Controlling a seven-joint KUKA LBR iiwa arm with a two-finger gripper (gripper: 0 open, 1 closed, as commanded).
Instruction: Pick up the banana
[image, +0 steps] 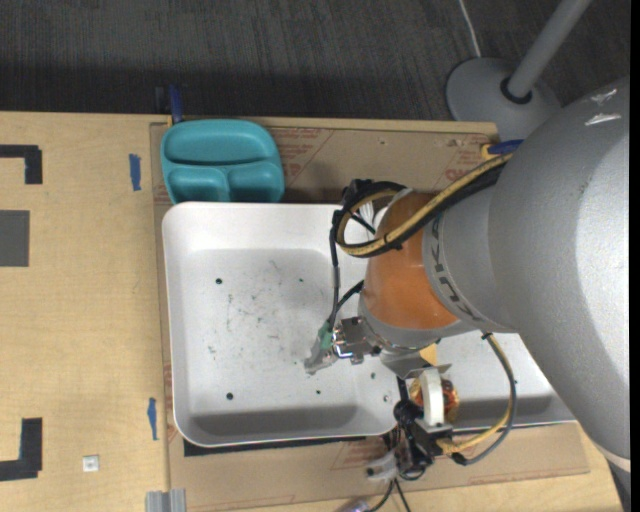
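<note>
My gripper (320, 352) hangs low over the right part of the left white bin (200, 300), close to the wall between the two bins. The arm's grey body and orange band (405, 280) cover most of the right bin (530, 385). A small yellow patch (430, 353) peeks out from under the wrist over the right bin; I cannot tell whether it is the banana. Nothing can be made out in the gripper's grasp.
A teal divided tray (222, 160) stands just behind the left bin's far edge. The left bin's floor shows scuff marks and a few small dark dots. Bare wooden bench (70, 300) lies to the left. Cables (440, 440) hang at the bins' front edge.
</note>
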